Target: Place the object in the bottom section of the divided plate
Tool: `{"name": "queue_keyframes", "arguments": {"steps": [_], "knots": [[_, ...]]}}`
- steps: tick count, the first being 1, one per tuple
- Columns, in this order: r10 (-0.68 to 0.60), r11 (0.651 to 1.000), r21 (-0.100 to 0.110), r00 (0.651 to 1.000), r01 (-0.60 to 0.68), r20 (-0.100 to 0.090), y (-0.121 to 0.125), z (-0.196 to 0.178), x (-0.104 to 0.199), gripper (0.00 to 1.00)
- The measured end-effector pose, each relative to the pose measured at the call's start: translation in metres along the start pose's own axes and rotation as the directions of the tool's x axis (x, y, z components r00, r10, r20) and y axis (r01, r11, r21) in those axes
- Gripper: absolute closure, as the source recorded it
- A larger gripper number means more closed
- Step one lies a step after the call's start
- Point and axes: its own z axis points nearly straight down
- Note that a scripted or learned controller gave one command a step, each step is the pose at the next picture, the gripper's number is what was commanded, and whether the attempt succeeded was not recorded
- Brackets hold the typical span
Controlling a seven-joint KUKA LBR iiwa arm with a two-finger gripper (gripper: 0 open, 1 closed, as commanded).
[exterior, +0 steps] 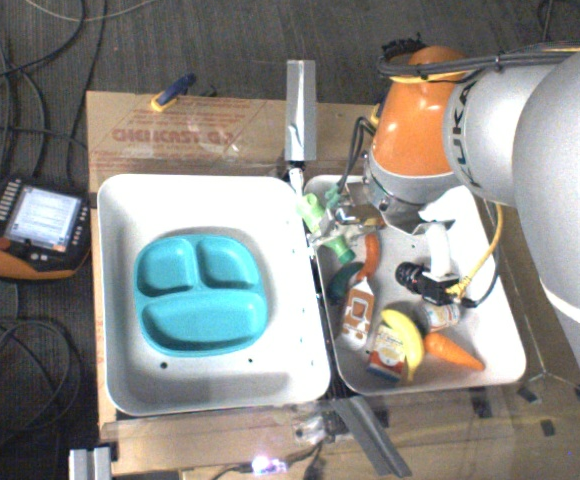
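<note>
My gripper (338, 230) hangs over the right bin's (510, 353) left edge, among crowded toys; whether my fingers are spread, I cannot tell. The divided plate (202, 293) lies well left, its surrounding bin floor open.

- The tabletop (120, 118) — brown, board-like, with faded red lettering along its far part.
- Two shallow white bins sit on it side by side: the left bin (115, 298) and the right bin (505, 353), their rims touching.
- A small blue-and-yellow object (173, 90) lies at the far-left edge.
</note>
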Motion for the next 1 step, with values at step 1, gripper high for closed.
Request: {"name": "queue_keyframes", "arguments": {"steps": [1], "knots": [[0.000,1.000,0.007,1.000,0.000,-0.001,-0.0001,-0.0050,-0.0001,1.00]]}}
